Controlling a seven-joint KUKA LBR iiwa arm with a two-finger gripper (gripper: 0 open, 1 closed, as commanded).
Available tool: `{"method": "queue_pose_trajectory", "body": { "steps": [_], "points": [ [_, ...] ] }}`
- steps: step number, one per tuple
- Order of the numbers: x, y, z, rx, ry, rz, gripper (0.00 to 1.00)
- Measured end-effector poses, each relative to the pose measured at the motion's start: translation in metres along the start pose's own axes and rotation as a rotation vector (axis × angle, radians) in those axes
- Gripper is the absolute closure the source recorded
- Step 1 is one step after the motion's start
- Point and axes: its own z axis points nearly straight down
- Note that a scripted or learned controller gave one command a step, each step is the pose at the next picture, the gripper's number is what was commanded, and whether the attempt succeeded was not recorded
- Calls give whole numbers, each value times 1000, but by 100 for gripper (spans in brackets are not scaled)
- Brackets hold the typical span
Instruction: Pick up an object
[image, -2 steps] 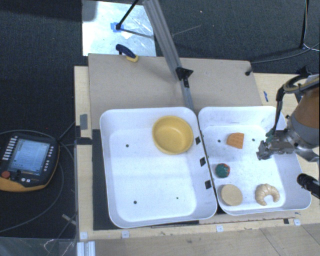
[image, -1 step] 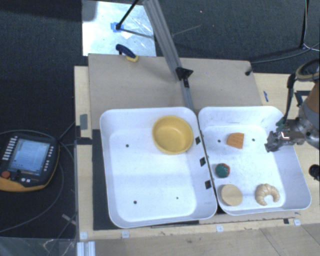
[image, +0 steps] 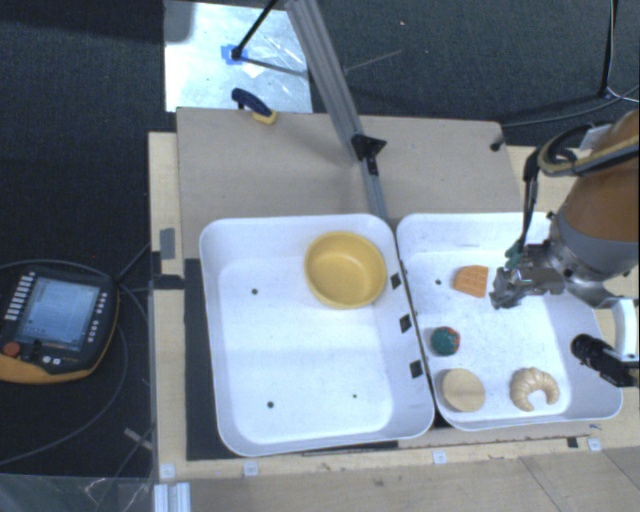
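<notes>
— Nearest the camera, in the right bin (image: 600, 405)?
— A pale croissant (image: 534, 388) by the front corner, curled like a horn, and beside it a flat tan disc (image: 462, 390). Well apart from each other and from the walls, so probably easy to reach from above.

— Next back?
— A small ball (image: 445, 341), green with a red patch, alone near the left wall of that bin.

— And beyond that?
— An orange wedge (image: 471, 280), flat, somewhat like a slice of bread. Just beside it on the right, the gripper (image: 512, 288), hanging low over the bin floor. Looks aimed at the wedge, judging by how close — likely the thing to be picked up. Not between the fingers though; nothing seen held. Open or closed? Cannot tell, too dark and too small.

— The left bin (image: 230, 330)?
— A yellow bowl (image: 345, 268) upright near the back right corner, far from the arm's work.

— Furthest back?
— Bare counter (image: 280, 160), with a grey pole (image: 335, 85) slanting over it.
</notes>
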Motion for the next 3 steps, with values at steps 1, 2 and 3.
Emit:
{"method": "queue_pose_trajectory", "body": {
  "steps": [1, 2, 3],
  "points": [
    [61, 1, 8, 0, 0, 0, 100],
    [114, 8, 16, 0, 0, 1, 100],
    [168, -4, 6, -1, 1, 0, 100]
  ]
}}
